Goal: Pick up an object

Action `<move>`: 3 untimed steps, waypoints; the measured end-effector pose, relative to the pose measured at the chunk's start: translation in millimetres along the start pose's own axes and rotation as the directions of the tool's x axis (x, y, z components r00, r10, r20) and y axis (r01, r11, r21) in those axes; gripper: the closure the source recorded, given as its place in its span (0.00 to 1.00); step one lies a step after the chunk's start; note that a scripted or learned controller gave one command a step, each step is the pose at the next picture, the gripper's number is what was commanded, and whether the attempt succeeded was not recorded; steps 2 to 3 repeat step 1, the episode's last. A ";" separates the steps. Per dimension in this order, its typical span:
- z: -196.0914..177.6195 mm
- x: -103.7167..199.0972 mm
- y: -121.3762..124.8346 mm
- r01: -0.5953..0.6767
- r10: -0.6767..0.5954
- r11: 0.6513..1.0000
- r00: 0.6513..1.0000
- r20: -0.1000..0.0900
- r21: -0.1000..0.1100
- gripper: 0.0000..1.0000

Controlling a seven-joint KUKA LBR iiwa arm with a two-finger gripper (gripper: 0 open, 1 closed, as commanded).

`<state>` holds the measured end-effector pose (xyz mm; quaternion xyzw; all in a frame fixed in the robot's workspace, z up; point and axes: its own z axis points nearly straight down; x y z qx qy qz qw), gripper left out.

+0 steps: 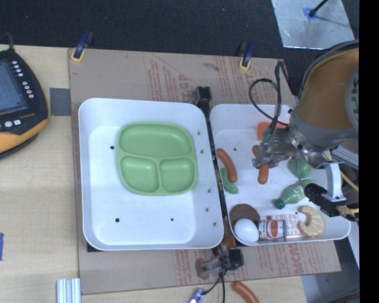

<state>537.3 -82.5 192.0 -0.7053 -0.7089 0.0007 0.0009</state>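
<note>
- The gripper hangs low over the right bin, in its upper middle, with the grey and orange arm rising behind it to the right.
- Directly under the fingertips a small sausage stands almost on end, its long axis running up and down in the view. Its upper end meets the dark fingers, but I cannot tell whether they are closed on it or merely over it.
- Just left of that lies a longer sausage, slanted from upper left to lower right, with a green piece at its lower end.
- An orange bit sits above the gripper; a green bottle lies below right.
- Along the bin's near edge: a brown disc, a white egg, a red-labelled can on its side, and a pastry ring.
- The left bin holds a green divided plate, well apart.
- My reading: the small sausage is the target, so any lift should be straight up.
</note>
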 end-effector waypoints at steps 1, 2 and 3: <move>-16.4 68.2 34.3 -0.001 0.001 1.000 1.000 -0.001 0.001 1.00; -16.4 68.2 34.3 -0.001 0.001 1.000 1.000 -0.001 0.001 1.00; -16.4 68.2 34.3 -0.001 0.001 1.000 1.000 -0.001 0.001 1.00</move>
